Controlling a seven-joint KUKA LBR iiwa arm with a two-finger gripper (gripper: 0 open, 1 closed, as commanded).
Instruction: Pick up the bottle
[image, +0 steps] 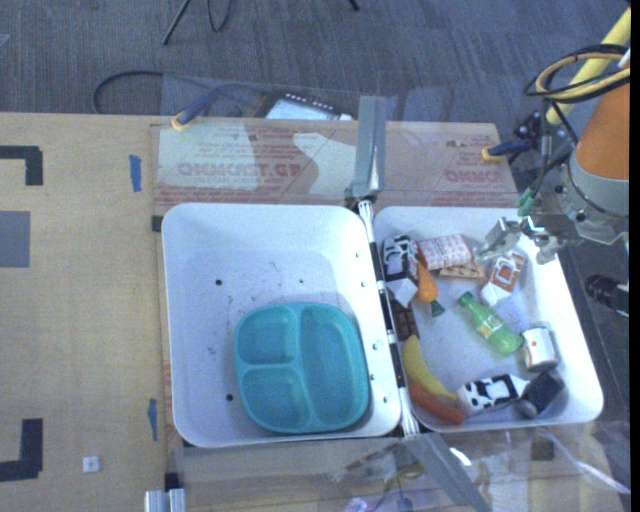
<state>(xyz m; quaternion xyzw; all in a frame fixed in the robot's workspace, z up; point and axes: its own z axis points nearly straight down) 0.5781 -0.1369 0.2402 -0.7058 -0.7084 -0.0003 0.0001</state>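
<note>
The bottle (490, 323) is small and green, lying on its side in the middle of the right bin (585, 375), with its cap toward the upper left. My gripper (522, 245) hangs over the bin's upper right part, up and to the right of the bottle and clear of it. Its two fingers stand apart, open, with nothing between them. A small white and orange carton (505, 274) lies just below the gripper.
Around the bottle lie a carrot (428, 285), a snack packet (447, 250), a banana (425, 372), a cow-patterned toy (490, 392), a small can (538, 348) and a dark object (543, 392). The left bin (200, 250) holds a teal divided plate (300, 367).
</note>
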